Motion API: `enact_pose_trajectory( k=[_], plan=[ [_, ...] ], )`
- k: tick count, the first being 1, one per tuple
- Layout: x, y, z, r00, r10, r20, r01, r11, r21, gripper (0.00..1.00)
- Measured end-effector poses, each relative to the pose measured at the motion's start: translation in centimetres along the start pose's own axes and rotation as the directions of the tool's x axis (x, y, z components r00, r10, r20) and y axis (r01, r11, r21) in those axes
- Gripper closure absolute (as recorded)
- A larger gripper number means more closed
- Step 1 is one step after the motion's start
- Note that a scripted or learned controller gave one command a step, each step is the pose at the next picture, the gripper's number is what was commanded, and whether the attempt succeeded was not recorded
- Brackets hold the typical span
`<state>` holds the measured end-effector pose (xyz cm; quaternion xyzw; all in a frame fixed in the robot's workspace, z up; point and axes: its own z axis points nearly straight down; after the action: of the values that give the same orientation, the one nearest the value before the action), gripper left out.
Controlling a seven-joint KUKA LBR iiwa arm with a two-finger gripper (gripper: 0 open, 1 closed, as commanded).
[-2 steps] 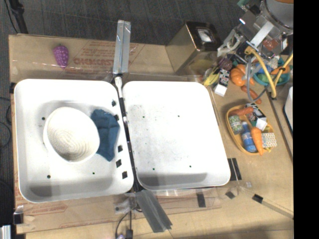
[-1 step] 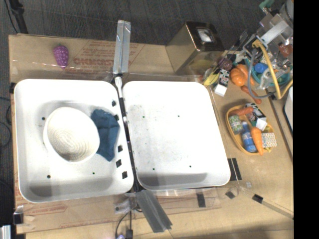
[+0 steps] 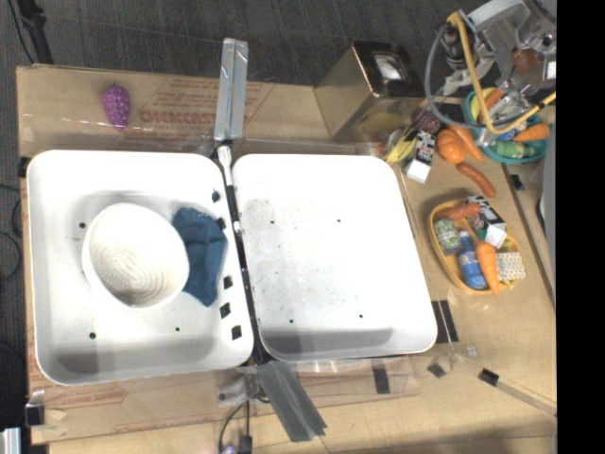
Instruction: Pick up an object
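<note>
Single fixed camera above bench [image 3: 529, 348], looking down at slant. Far enough back to take in both white bins whole: left bin [image 3: 57, 348] fills left half of frame, right bin [image 3: 331, 244] centre. Dark floor [image 3: 284, 17] strip along top edge, so view tilts toward bench's far side. Arm's wrist hardware [image 3: 506, 36] enters at upper right corner. Bench clutter at right of frame.

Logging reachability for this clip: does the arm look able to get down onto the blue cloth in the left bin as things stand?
Probably yes. The blue cloth lies uncovered in the left bin, beside the white hat, with nothing above it. The gripper is up at the far right, so it must cross the right bin first.
</note>
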<state>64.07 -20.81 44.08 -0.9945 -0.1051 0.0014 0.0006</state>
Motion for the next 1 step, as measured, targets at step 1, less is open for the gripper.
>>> enact_pose_trajectory(
  k=[1],
  plan=[
    [0.14, -0.25, -0.90, 1.000, -0.009, 0.002, 0.009, 1.000, 0.003, 1.00]
  ],
)
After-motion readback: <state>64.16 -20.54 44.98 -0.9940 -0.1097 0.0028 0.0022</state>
